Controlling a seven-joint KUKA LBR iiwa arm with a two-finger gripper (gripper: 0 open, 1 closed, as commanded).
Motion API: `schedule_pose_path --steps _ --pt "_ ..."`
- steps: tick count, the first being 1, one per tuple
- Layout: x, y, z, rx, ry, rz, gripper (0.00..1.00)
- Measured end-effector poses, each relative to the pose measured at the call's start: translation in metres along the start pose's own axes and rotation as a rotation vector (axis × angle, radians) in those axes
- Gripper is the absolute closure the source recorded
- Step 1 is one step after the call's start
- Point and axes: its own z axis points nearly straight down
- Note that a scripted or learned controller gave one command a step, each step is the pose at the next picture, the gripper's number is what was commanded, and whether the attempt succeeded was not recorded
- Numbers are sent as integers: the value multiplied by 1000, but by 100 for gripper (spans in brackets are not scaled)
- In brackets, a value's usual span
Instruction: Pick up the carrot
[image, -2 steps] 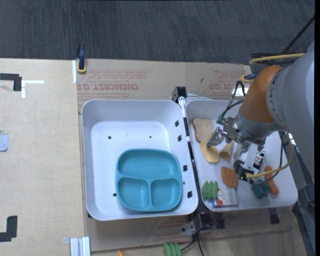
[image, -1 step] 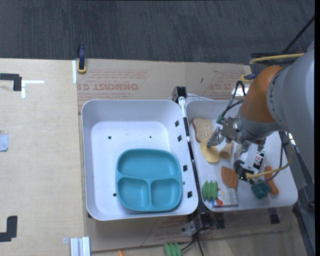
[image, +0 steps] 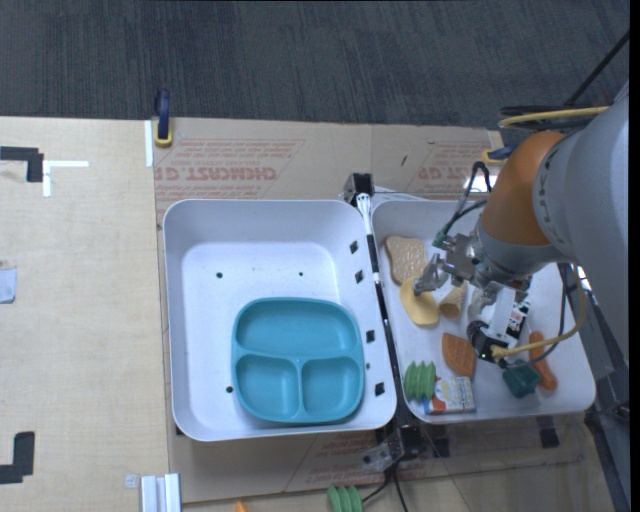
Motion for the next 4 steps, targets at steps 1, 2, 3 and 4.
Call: schedule_pose_path --steps 1,2,3,4 --pt "1 2 0 -1 -2 -31 0" --pt "1 2 0 -1 -1 -31 0" --pt "1 2 0 -1 -1 -31 0" --pt "1 2 0 -1 -1 -31 0"
